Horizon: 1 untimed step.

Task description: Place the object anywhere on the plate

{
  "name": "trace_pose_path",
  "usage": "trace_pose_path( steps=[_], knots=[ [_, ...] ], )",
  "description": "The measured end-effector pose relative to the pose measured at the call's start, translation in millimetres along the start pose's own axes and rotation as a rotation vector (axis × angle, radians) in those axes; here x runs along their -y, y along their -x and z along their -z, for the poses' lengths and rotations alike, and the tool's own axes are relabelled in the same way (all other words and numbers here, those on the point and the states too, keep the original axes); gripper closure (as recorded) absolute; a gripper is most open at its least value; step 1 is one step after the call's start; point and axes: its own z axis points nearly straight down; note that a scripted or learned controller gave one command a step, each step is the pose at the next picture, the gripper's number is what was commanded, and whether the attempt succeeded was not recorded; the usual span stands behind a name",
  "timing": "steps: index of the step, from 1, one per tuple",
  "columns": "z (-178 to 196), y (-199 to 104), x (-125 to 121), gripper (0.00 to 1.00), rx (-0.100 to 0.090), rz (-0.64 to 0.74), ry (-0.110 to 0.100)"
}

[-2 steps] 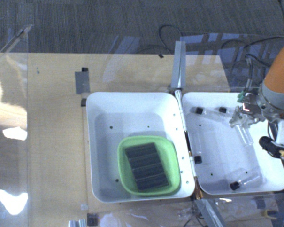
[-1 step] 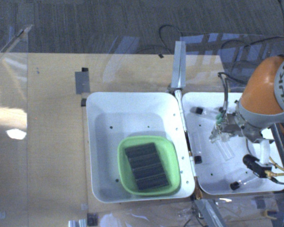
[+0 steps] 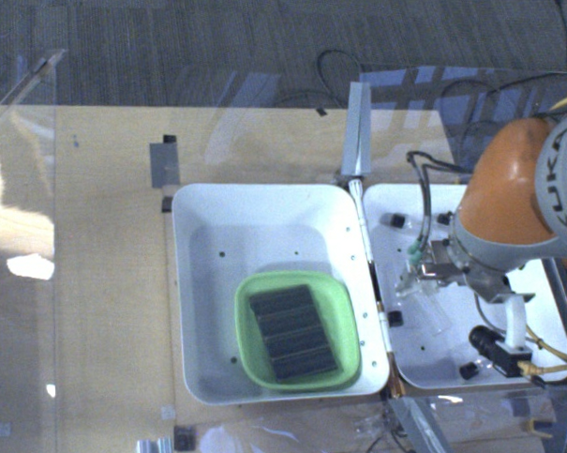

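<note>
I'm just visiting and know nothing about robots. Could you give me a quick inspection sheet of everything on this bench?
Surface: wooden bench bearing a left white bin and a right white bin.
Job's things: green plate in the left bin, a dark ridged block lying on it.
Clutter: small dark bits in the right bin.
Grippers: gripper over the right bin; jaws too unclear to judge.
Cables: black cables behind the bins.
Surroundings: grey carpet.
</note>
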Motion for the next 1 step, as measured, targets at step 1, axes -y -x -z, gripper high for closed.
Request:
trace_pose_path(
  steps=[1],
  knots=[
    [-15.0, -69.7, 0.0, 1.00, 0.000, 0.102, -0.002]
  ],
)
